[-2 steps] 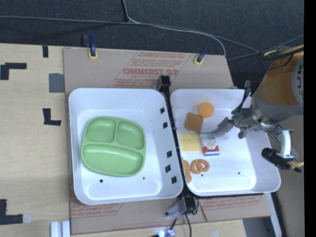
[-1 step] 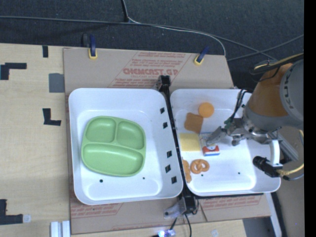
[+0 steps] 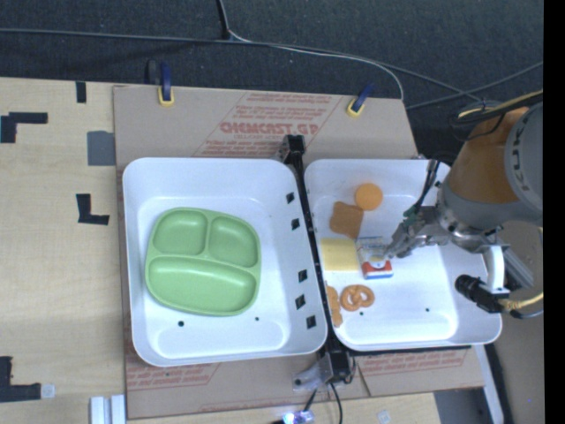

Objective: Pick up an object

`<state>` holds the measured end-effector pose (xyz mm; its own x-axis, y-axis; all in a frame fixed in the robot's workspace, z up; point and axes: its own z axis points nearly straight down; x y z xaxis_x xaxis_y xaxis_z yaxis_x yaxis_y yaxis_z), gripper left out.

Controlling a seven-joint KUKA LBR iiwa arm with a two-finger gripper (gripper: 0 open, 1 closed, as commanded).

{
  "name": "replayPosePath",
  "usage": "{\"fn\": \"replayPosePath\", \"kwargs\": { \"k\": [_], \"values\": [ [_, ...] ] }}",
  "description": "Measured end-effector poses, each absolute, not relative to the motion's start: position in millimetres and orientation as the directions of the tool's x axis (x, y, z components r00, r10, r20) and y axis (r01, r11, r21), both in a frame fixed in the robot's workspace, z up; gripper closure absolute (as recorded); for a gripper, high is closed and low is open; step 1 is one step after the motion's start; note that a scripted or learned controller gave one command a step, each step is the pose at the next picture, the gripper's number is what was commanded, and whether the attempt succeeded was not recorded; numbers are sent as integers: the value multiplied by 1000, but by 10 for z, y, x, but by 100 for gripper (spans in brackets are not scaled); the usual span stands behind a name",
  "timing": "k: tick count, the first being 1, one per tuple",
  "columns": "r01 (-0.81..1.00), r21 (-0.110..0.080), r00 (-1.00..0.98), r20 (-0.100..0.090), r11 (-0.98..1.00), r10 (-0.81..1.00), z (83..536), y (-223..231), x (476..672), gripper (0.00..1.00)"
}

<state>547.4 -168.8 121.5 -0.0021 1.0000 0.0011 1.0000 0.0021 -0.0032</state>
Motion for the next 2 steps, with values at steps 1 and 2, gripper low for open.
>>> {"fn": "replayPosePath", "kwargs": {
  "k": [1, 2],
  "values": [
    [1000, 2, -1, 0, 1, 1000, 1636, -1703, 5476, 100],
    [1000, 2, -2, 0, 2, 1000, 2053, -1699, 5481, 100]
  ]
}}
